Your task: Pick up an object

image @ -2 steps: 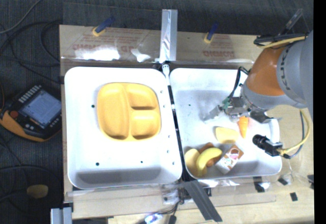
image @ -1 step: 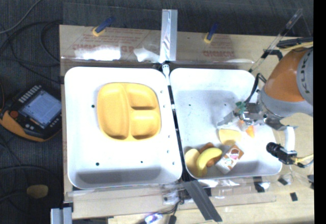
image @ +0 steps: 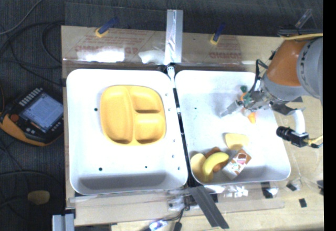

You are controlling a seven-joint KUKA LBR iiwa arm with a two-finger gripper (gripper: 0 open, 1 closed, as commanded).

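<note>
Nearest, along the near wall of the right bin [image: 283, 169]: a banana [image: 214, 163], long axis running from the bin's near left corner up towards its right wall, touching a brown piece [image: 211, 151] on its far side. Just right of it a small carton [image: 237, 164], tilted, red and white label too small to read. Just beyond the carton a pale yellow wedge [image: 235, 139]. Bare white floor across the bin's middle and far left, open for moving. Farther, near the right wall, a tiny orange piece [image: 252, 117], just below the hand [image: 244, 103]; hand low over the bin floor, open or closed cannot be told. In the left bin [image: 79, 172], a yellow divided tray [image: 133, 114], centred, with free room on every side. At the desk's far edge, cardboard [image: 105, 43] with reddish print, unreadable, under two blue-and-yellow clamps [image: 106, 26].
</note>
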